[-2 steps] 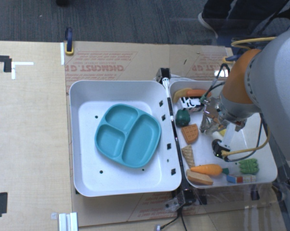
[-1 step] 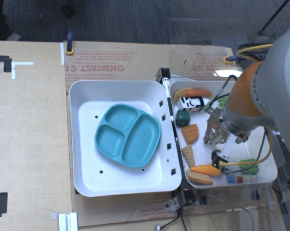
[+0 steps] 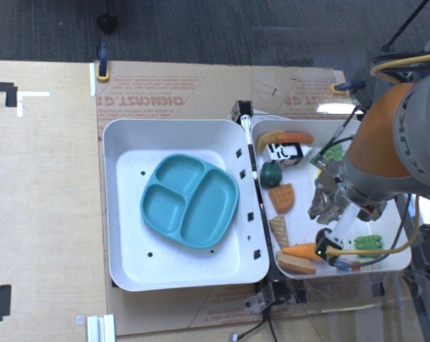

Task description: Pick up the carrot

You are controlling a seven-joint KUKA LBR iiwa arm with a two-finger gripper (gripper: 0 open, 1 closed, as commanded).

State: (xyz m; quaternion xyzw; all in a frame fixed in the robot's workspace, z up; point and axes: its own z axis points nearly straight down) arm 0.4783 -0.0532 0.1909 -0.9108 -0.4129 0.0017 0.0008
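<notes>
The pale wooden bench (image 3: 43,191) takes up most of what I can see, with cardboard laid under the two bins. The grey arm (image 3: 393,134), orange band plain above the wrist, comes in from the right and hangs over the right bin (image 3: 304,217). The left bin (image 3: 122,212) holds a teal divided plate (image 3: 190,199), lying flat near its middle.

The gripper (image 3: 327,204) sits over the right half of the right bin, pointing down and toward the front. From this angle I cannot tell whether it is spread or closed, and nothing shows clearly in its grasp.

The carrot (image 3: 299,250) lies on its side near the front wall of the right bin, just in front of the gripper and seemingly apart from it. A tan bread slice (image 3: 295,264) touches it on the front side. Behind the carrot lie a pale wedge (image 3: 278,228), then an orange cracker-like piece (image 3: 282,197), then a dark green round thing (image 3: 271,174). At the back wall sit a black-and-white block (image 3: 284,150) and a long yellow-and-orange piece (image 3: 286,137). One green bit (image 3: 334,150) lies by the arm and another (image 3: 368,242) near the front right corner.
</notes>
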